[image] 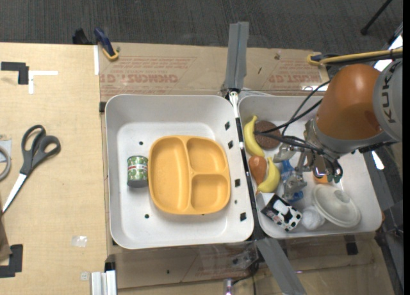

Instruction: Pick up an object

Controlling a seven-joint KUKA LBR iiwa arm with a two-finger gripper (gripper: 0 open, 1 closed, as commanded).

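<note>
The grey arm's two-finger gripper hangs low inside the right white bin, over clutter beside the curved yellow banana and white domed lid, presumably to reach a pick; whether it is wide, narrow or holding anything cannot be told

The yellow divided plate looks like smooth matt plastic, and the left bin around it is glossy white plastic with soft highlights along its rim. Touching the plate's left edge, a small can shows a metal top and a green paper label. Well left of the plate, on the pale wooden bench, lie scissors with black plastic handles and bright metal blades. Beyond the plate is brown printed cardboard (matt, slightly creased). Right of the plate, the bananas have smooth waxy skin, and the arm's orange band gleams.
</note>
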